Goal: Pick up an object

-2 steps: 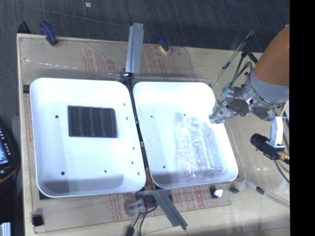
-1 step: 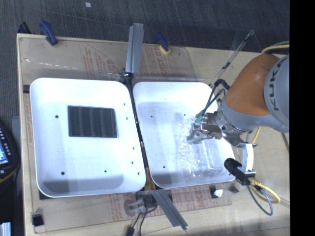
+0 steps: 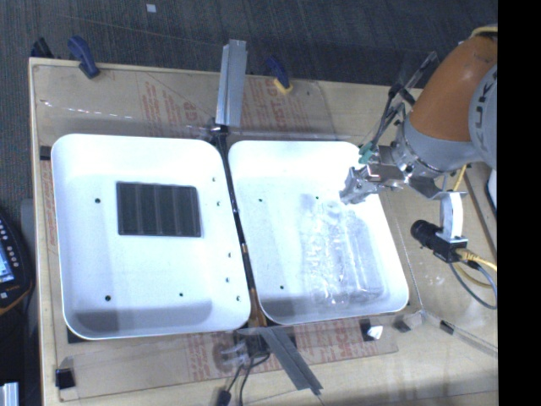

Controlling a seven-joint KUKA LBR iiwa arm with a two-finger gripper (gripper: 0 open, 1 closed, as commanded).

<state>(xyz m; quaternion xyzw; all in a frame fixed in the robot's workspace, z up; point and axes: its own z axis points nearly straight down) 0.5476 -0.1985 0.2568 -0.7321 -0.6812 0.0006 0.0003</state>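
Tool (image 3: pixel 353 188) of your grey-and-orange arm (image 3: pixel 448 100) hangs over the upper right corner of the right bin (image 3: pixel 270 227); you cannot tell whether it is apart or together. Just below it, a clear plastic bottle (image 3: pixel 338 256) lies lengthwise on that bin's floor, seemingly apart from the tool. Well to the tool's left, a dark ribbed rectangular block (image 3: pixel 159 210) lies flat in the left bin (image 3: pixel 84 260) on the bench (image 3: pixel 127 100).
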